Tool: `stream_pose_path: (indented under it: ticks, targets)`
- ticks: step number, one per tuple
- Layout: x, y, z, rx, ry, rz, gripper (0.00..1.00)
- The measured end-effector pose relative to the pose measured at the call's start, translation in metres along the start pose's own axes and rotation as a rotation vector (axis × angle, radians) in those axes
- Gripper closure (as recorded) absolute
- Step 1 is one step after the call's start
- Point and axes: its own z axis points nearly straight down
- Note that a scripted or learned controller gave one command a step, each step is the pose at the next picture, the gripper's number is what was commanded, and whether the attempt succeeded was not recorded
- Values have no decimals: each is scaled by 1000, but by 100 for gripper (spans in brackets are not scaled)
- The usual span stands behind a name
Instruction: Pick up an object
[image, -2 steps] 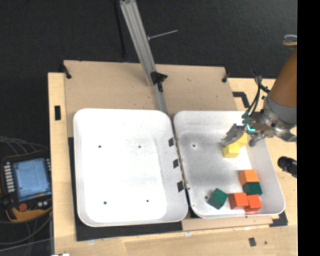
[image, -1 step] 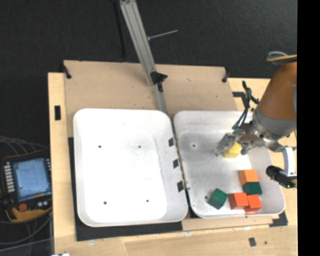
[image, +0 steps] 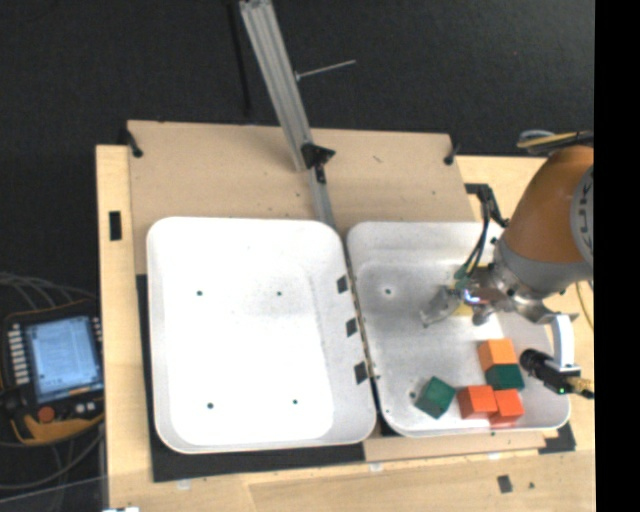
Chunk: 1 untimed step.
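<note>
The gripper (image: 440, 306) is seen above the middle of the right bin (image: 400, 250), reached in from three o'clock. Whether it is open or closed cannot be told, as that part is blurred, and nothing is seen held in it.

The blocks are gathered towards five o'clock of the right bin: a green cube (image: 435, 397) nearest the gripper, two orange blocks (image: 490, 402) beside it, and an orange block (image: 497, 353) with a dark green block (image: 505, 376) at four o'clock. All are seen resting on the bin floor, apart from the gripper. The left bin (image: 245, 330) lies at nine o'clock.

The pick is judged not yet done: descent, closing on a block and lifting are left.
</note>
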Motion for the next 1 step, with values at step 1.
stream_pose_path:
  ticks: [1]
  targets:
    - [-1, -1, 53, 0, 0, 1, 0]
